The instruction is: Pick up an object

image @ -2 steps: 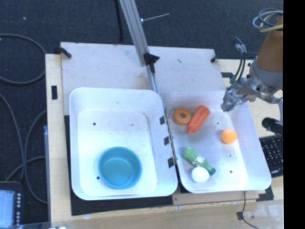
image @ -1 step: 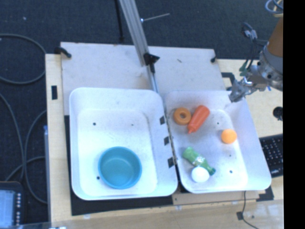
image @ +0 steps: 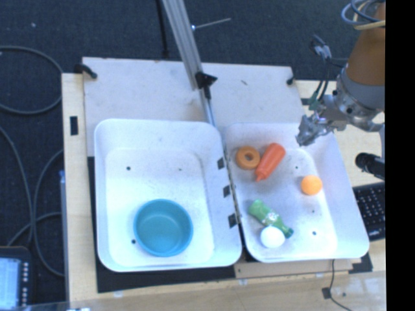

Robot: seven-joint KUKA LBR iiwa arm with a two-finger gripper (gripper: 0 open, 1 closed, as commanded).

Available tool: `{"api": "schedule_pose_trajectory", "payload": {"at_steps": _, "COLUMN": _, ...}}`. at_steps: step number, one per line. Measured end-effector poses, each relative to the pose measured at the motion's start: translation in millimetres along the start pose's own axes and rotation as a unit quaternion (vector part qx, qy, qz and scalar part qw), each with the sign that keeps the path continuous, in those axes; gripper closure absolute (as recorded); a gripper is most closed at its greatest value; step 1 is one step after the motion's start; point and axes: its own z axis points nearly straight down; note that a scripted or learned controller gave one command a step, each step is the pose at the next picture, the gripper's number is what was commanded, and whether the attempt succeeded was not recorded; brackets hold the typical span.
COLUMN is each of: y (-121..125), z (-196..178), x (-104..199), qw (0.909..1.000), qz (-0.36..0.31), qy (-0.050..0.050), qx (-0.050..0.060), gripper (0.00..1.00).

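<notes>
**Gripper poised over the right bin's far right corner**

While I watch remotely, the gripper (image: 310,135) hangs above the right bin (image: 324,241), grasping nothing; whether it is released or clenched I cannot tell. Below-left lie a carrot (image: 270,161), doughnut (image: 247,157) and orange ball (image: 312,185).

Bench and surroundings. We see two shallow white bins side by side, the left bin (image: 104,173) and the right bin (image: 343,229), touching along their inner rims, where small black clips (image: 228,190) sit. Both rest on a pale wooden bench (image: 142,86) (a dark mat (image: 93,225) shows under the left bin's edge). A slanted aluminium post (image: 180,31) meets the bench at a black clamp (image: 205,81) behind the bins. We note a black keyboard (image: 369,209) at right and loose cables (image: 26,50) on the dark floor (image: 84,11) at left.
</notes>
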Motion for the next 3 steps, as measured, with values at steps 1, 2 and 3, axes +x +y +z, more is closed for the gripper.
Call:
{"api": "schedule_pose_trajectory", "payload": {"at_steps": 1, "y": -16.2, "z": 18.2, "x": 51.4, "qw": 1.0000, "qz": 0.000, "qy": -0.001, "qx": 0.002, "gripper": 1.00}}
{"api": "schedule_pose_trajectory", "payload": {"at_steps": 2, "y": -29.8, "z": 26.3, "x": 90.2, "qw": 1.0000, "qz": 0.001, "qy": -0.001, "qx": 0.002, "gripper": 1.00}}
{"api": "schedule_pose_trajectory", "payload": {"at_steps": 3, "y": -35.5, "z": 27.2, "x": 140.5, "qw": 1.0000, "qz": 0.000, "qy": 0.000, "qx": 0.003, "gripper": 1.00}}
